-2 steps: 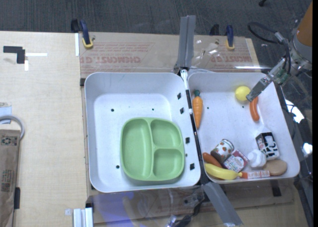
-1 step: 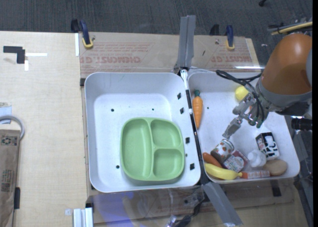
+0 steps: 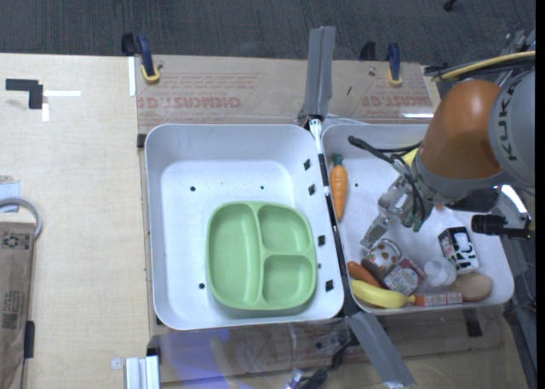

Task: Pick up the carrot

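Camera view: the carrot (image 3: 339, 188) lies in the right bin (image 3: 504, 270), against its left wall, tip toward the near side. The gripper (image 3: 377, 230) hangs over the bin's middle, right of the carrot and apart from it. Its fingers are released, grasping nothing. A banana (image 3: 380, 295) lies near the bin's front. The left bin (image 3: 170, 234) holds a green tray (image 3: 261, 255).

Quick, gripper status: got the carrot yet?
Gripper: fingers apart, holding nothing. Carrot lies by the right bin's left wall.
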`<state>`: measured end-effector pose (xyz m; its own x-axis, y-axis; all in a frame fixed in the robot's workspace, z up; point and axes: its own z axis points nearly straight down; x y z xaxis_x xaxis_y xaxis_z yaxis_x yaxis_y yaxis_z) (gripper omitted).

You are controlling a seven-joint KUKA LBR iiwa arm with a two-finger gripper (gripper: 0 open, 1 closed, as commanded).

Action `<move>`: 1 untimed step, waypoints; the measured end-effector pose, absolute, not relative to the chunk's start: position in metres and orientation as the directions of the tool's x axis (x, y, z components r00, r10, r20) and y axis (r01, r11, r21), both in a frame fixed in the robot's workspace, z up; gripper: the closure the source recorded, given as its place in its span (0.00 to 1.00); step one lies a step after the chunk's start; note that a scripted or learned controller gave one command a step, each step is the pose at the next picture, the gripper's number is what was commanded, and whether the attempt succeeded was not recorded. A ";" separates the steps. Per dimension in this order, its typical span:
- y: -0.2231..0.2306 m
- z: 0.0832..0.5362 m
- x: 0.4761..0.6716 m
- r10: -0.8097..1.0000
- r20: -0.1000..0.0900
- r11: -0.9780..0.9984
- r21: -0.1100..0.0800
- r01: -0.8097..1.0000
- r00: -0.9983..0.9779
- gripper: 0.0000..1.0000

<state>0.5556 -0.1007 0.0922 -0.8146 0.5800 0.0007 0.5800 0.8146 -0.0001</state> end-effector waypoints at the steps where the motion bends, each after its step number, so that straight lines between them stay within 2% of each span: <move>1: -0.102 0.102 0.556 0.584 -0.002 0.812 0.002 0.584 -0.812 1.00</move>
<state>0.5564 -0.1017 0.1019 -0.8120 0.5836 -0.0017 0.5836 0.8120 0.0021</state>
